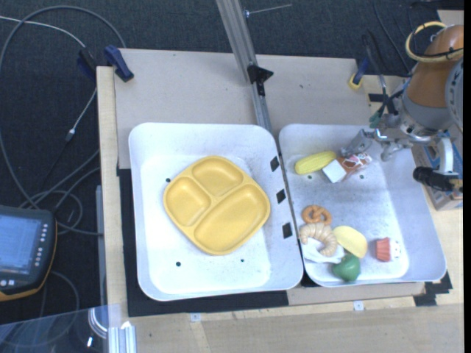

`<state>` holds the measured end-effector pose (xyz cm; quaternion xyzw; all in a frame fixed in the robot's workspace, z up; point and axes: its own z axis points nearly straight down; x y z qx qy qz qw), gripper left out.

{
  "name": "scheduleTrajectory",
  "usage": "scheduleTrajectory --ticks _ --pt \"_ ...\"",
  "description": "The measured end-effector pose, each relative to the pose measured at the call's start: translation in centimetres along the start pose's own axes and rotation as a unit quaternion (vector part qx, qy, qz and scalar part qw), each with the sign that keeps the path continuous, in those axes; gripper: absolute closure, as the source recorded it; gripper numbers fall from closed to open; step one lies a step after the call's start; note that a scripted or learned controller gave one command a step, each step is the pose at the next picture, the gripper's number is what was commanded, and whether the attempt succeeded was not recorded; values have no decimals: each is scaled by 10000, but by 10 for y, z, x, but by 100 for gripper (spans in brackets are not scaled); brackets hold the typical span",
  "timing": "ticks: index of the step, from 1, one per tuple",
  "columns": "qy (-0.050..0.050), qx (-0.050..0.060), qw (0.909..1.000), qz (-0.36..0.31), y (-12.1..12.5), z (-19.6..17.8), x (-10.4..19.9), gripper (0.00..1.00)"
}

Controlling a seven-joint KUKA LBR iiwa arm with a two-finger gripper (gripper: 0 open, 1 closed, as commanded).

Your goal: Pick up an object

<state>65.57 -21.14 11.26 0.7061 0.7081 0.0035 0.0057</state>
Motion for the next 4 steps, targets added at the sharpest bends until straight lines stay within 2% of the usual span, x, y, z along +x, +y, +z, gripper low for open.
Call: scheduleTrajectory --ticks 1,3,4 --pt "-4 -17 10000 2 1 -11 0 100" --pt "1 19 10000 5 15 -129 -2 100" --pt "29 70 10000 -15 8 -126 52 100"
